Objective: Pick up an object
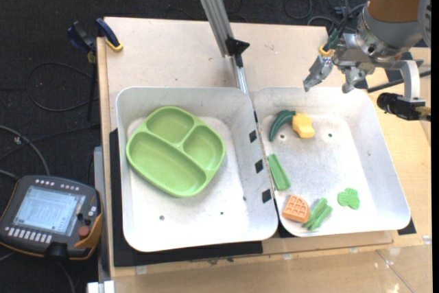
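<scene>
Well, the yellow piece (pixel 302 125) is my likeliest pick: it lies in the right bin (pixel 384 168), below my claw (pixel 333 78) and a little to its left, touching the tip of a dark green curved pepper (pixel 280 123). My claw hangs above the bin's far edge, its two fingers spread apart with nothing between them, so I hold nothing yet. Farther down from me lie a green strip (pixel 278 171) near the wall between the bins, then a waffle (pixel 295 207), a bean pod (pixel 318 213) just beside it, and a small leafy green bit (pixel 348 199) toward my own side. Well off to my left, in the other bin (pixel 130 216), sits a green divided plate (pixel 175 149). To do this step well, I judge I should come over the yellow piece before I drop, turn my fingers so they close across its narrow side, and keep the finger nearest the pepper from landing on it. Because the two touch, a careless descent could push the piece away or catch both. I should go down until my fingertips straddle the piece close to the bin floor, close firmly, then lift straight up and check something is truly between my fingers.
</scene>
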Robot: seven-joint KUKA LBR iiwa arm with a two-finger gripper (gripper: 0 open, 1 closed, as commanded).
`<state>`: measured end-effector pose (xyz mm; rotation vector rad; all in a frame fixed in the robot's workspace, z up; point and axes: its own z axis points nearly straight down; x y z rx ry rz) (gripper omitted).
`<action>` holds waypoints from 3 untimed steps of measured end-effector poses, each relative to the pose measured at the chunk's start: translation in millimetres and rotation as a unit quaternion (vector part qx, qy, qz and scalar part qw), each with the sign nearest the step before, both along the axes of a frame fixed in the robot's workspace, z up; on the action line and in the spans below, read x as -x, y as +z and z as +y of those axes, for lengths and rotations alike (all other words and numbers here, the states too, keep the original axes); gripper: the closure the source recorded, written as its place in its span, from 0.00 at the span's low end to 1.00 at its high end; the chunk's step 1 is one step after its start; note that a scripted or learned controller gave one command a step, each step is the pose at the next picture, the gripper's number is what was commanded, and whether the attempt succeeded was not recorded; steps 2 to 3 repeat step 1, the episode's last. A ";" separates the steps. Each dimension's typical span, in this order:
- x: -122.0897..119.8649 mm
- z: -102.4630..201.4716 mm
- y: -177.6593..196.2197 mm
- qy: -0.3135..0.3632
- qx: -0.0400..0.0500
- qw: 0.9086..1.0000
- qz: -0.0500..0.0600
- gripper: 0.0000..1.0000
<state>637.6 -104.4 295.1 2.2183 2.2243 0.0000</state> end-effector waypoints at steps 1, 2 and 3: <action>-22.9 -15.5 -156.8 -0.002 0.000 1.000 0.004 0.00; -22.9 -15.5 -156.8 -0.002 0.000 1.000 0.004 0.00; -22.9 -15.5 -156.8 -0.002 0.000 1.000 0.004 0.00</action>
